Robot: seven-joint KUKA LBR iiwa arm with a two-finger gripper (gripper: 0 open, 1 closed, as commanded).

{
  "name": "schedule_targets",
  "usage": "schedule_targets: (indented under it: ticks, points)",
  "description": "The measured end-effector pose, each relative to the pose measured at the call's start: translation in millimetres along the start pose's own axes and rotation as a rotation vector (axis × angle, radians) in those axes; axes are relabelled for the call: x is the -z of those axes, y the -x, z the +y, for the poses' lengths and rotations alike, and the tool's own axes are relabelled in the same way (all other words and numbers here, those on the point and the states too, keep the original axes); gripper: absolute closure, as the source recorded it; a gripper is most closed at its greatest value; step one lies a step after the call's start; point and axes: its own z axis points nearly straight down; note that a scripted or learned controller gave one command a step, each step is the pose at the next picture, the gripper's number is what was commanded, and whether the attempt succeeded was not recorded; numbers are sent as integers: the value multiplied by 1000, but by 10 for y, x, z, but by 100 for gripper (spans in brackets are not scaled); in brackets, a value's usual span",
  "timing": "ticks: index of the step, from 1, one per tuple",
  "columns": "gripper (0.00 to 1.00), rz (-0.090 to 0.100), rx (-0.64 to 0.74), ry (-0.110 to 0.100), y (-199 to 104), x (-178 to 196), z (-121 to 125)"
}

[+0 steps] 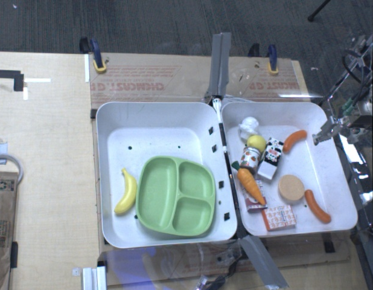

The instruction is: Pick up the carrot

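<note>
the gripper (324,135), finger state impossible to tell, should descend squarely across the carrot (251,186), avoiding the neighbouring can (250,157).

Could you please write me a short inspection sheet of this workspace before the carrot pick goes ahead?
Surface: wooden bench bearing left bin and right bin, side by side.
Job's things: carrot lies in the right bin near its left wall, on a small packet.
Clutter: two sausages, lemon, round biscuit, small cartons; banana and green plate in the left bin.
Grippers: hand at the right bin's right rim, far from the carrot.
Cables: nothing seen.
Surroundings: clamps at the back edge.
</note>
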Motion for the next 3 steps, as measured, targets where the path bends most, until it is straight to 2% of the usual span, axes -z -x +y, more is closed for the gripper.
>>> schedule_targets:
  ticks: [1,2,3]
  points:
    - [0,1,-21,0,-458,-1030,-203]
    - [0,-4,275,14,-973,-1626,-472]
    - [0,-1,248,9,-960,-1628,-56]
